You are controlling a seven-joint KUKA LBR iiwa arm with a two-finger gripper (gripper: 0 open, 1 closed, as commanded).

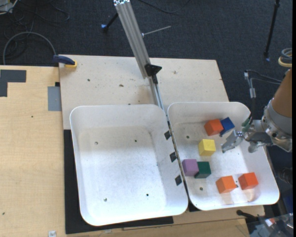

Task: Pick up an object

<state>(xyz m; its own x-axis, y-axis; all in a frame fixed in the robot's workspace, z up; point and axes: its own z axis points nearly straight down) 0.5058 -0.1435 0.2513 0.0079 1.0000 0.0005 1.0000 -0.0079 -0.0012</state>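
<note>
The right bin point(192, 113) holds several small cubes. An orange cube point(213, 127) and a blue cube point(227, 124) touch at the back. In the middle lies a yellow cube point(206, 146). A purple cube point(190, 167) and a green cube point(203, 169) sit side by side near the left wall. Toward the front are another orange cube point(226, 183) and a red-orange cube point(248, 180). My gripper point(240, 144) hovers over the bin's right side, right of the yellow cube. It is open, with nothing between its fingers.
The left bin point(118, 162) adjoins the right one, with black clips along the shared wall. A slanted aluminium bar point(135, 38) rises behind the bins. A blue clamp point(64, 60) sits at the board's far left corner.
</note>
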